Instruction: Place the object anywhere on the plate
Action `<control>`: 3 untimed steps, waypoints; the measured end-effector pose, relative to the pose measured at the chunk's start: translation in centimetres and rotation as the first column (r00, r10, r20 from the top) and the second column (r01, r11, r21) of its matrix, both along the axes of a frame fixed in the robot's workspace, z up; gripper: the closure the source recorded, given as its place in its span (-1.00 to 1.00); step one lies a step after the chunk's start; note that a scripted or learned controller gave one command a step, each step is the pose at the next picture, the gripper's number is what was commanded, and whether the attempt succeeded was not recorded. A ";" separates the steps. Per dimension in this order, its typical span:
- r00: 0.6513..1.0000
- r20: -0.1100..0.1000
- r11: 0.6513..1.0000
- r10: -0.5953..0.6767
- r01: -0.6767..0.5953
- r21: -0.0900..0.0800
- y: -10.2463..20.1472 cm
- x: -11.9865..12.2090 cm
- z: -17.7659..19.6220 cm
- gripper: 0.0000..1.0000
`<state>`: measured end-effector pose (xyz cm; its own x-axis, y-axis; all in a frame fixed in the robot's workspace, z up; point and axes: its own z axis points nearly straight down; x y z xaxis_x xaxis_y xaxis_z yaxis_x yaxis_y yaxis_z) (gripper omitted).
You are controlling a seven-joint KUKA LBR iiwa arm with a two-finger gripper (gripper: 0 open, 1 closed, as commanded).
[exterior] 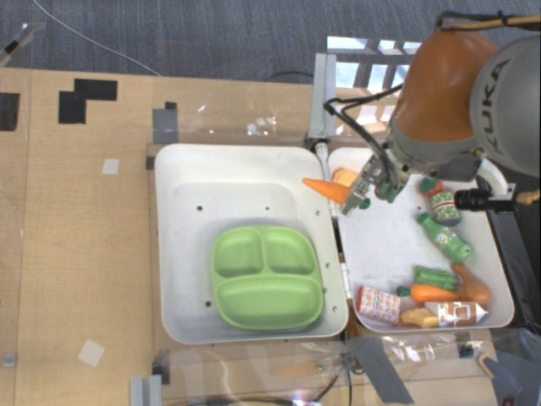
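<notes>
Pincer grips the toy carrot by its thick end above the bins' shared rim (green plate lower left); its long axis lies near-horizontal, tip pointing left.

The right bin holds a green bottle, a small can, a carrot, a red packet and a white carton. A cable crosses the carpet beyond the table.

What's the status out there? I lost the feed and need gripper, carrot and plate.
Gripper shut on orange carrot, above the wall between the bins. Green plate in left bin, nothing on it. Path to plate looks clear.
</notes>
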<state>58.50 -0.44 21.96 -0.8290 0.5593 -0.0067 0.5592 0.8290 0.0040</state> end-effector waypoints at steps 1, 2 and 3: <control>0.986 0.000 0.986 0.166 -0.166 0.001 2.6 -8.7 1.1 1.00; 0.921 0.000 0.921 0.390 -0.390 -0.002 1.7 -9.6 -1.7 1.00; 0.921 0.001 0.921 0.390 -0.390 -0.002 1.7 -9.6 -1.7 -1.00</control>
